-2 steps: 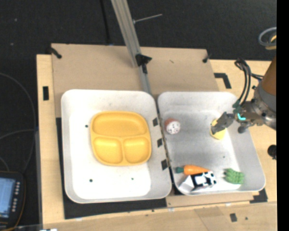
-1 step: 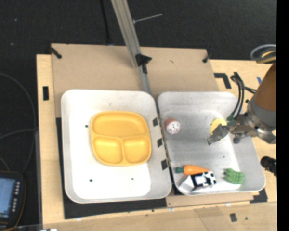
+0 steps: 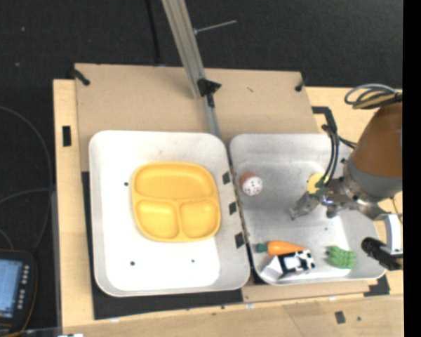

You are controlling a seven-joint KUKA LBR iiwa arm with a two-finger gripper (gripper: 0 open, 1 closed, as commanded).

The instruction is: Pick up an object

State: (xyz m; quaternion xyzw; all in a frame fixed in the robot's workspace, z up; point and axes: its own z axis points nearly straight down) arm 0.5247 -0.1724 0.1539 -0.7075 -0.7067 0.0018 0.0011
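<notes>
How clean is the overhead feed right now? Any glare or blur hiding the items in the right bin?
Camera view: the right bin has a bright, washed-out sheen on its floor. Camera view: the carrot and green toy read clearly; the small ball is soft. Camera view: the end effector is blurry, so its finger detail is lost.

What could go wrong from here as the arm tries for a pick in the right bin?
The gripper sits over bare bin floor, so closing here may catch nothing. The carrot, the black and white item and the green toy crowd the near wall of the right bin, hindering access. The spotted ball could roll if nudged.
</notes>
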